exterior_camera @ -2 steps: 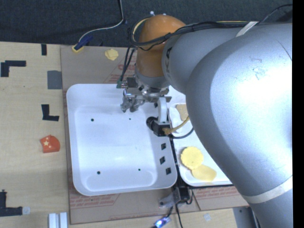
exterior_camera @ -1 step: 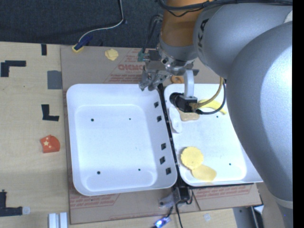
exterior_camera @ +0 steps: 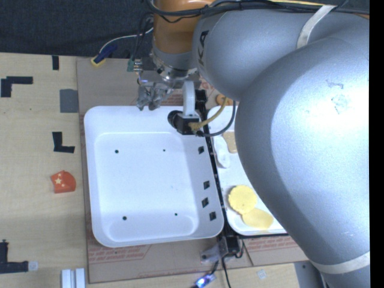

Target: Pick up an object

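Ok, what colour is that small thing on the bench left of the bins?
Red-orange, with a pale spot on top. It shows in the camera view, on the bench left of the left bin.

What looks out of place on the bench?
A small red object lies on the bench left of the left bin, outside both bins. The yellow pieces sit in the right bin. Nothing looks spilled or broken.

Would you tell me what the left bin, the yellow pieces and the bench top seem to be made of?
Left bin: likely moulded plastic, smooth white, rounded corners with soft sheen. Yellow pieces: matte and flat, possibly foam or plastic toys. Bench top: looks like pale wood, faint grain.
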`<state>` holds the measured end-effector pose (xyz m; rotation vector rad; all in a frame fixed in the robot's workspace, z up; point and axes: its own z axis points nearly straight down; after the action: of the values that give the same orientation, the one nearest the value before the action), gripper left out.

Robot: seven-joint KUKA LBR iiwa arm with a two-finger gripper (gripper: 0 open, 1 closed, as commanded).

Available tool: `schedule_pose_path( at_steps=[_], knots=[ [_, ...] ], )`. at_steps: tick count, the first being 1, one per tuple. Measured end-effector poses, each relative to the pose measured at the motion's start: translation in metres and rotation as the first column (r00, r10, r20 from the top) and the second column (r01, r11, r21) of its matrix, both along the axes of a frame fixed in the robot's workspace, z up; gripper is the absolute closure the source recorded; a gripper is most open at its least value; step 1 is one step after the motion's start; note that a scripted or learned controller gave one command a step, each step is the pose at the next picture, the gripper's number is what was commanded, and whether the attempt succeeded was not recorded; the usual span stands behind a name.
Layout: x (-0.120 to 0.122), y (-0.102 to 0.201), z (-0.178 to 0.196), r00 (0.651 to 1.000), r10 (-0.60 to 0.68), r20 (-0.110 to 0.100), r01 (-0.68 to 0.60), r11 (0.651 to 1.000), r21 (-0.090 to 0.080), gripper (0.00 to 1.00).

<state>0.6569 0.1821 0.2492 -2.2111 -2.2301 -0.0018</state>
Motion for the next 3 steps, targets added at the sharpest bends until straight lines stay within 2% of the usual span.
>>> schedule_pose_path(
  at_steps=[1, 2, 3],
  knots=[
    [0.008, 0.054, -0.026, 1.0, -0.003, -0.003, 0.003, 1.0, -0.001, 1.0],
    [-0.052, 0.051, 0.052, 1.0, -0.004, 0.002, 0.004, 1.0, 0.001, 1.0],
    [0.013, 0.051, 0.16, 1.0, -0.006, 0.013, 0.006, 1.0, 0.001, 1.0]
  ],
)
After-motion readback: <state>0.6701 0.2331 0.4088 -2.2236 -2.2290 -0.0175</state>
